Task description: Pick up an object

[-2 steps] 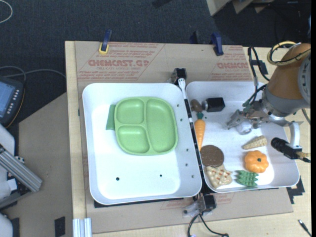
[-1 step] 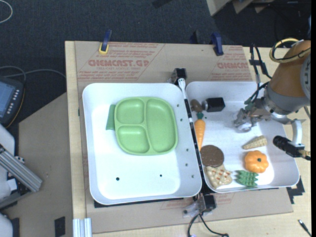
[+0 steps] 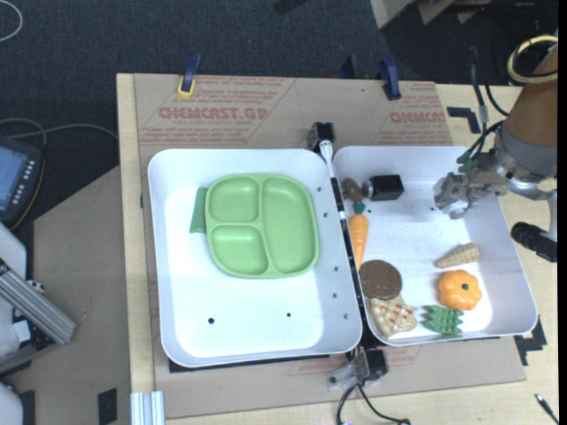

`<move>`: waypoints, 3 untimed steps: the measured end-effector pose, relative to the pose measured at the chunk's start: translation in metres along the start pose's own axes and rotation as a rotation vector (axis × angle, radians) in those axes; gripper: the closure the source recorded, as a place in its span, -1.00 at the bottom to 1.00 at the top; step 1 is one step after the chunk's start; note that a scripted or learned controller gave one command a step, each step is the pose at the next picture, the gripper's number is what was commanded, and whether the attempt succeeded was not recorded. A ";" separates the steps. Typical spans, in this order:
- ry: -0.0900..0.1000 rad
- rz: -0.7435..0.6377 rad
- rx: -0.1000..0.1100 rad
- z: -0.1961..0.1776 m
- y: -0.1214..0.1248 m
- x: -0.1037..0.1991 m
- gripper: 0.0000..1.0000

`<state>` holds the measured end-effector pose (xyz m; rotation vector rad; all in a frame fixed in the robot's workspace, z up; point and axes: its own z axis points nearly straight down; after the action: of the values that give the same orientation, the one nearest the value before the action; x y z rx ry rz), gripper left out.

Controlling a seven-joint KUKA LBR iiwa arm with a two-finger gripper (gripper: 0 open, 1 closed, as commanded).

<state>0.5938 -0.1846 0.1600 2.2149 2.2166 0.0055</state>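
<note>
**Gripper over bare floor of the right bin; nothing held, several ways to miss**

You have two white bins on the bench. The left bin [image 3: 177, 264] carries a green divided tray [image 3: 261, 224] toward its far side. The right bin [image 3: 509, 264] carries all the small pieces you could pick.

The arm [image 3: 532, 122] reaches in over the far right corner of the right bin. Its gripper [image 3: 456, 195] hangs above bare bin floor near the far edge. No object sits between its fingers. Whether they are spread or pressed together, I cannot tell; they are too small and blurred.

Candidate objects lie elsewhere. A black block [image 3: 385, 186] sits near the far left corner. A carrot [image 3: 358, 237] lies along the left wall. A brown disc [image 3: 380, 279], a waffle piece [image 3: 392, 315], a green piece [image 3: 442, 320] and a small pumpkin [image 3: 459, 290] crowd the near edge. A pale wedge [image 3: 457, 256] lies just beyond the pumpkin.

Risks, in my judgement:
- Descend where it now hangs and you close on nothing.
- The carrot hugs the wall; a finger may strike the rim.
- The near-edge cluster is tight; fingers may nudge neighbours or grab two.
- The pumpkin is round and may squirt out.
</note>
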 end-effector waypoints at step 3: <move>0.005 -0.005 0.008 -0.060 0.016 0.052 1.00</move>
<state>0.6096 -0.1328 0.2197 2.2159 2.2290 0.0024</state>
